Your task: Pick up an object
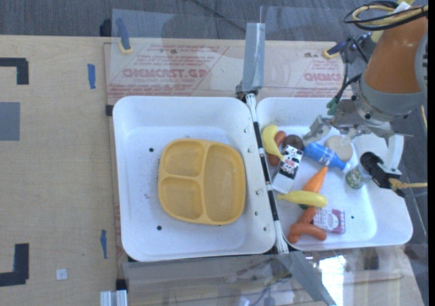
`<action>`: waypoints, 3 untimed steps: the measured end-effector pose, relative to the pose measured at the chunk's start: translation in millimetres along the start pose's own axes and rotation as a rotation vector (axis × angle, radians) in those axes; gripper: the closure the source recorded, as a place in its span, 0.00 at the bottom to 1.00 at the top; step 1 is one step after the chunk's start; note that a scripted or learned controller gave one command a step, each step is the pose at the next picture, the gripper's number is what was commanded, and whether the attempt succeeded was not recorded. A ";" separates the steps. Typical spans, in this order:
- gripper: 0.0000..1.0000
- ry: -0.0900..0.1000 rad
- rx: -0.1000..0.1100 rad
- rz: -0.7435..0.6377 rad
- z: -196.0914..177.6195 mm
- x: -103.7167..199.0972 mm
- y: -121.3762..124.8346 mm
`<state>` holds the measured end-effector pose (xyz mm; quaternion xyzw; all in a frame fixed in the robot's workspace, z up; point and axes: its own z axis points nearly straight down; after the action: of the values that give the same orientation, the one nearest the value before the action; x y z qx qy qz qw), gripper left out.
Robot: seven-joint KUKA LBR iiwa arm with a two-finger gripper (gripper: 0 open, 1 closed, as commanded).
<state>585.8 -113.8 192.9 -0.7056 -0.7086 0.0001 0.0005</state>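
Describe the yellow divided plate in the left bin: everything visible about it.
The yellow divided plate looks like matte moulded plastic, a rounded rectangle with a raised rim. Low ridges split it into three compartments: one long section along its right side and two smaller ones stacked on its left. All three hold nothing. It lies flat and upright, turned slightly off square to the walls, near the middle of the left bin, resting on the white floor. Nothing else touches it.
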 end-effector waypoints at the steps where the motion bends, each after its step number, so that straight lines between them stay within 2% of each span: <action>1: 0.00 -0.003 -0.019 -0.045 73.5 -7.7 -21.4; 2: 0.00 -0.002 -0.045 -0.096 85.6 1.2 -20.2; 3: 0.00 -0.009 -0.055 -0.072 85.5 4.3 -25.2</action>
<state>560.5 -109.5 107.4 -0.6793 -0.7334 -0.0163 -0.0221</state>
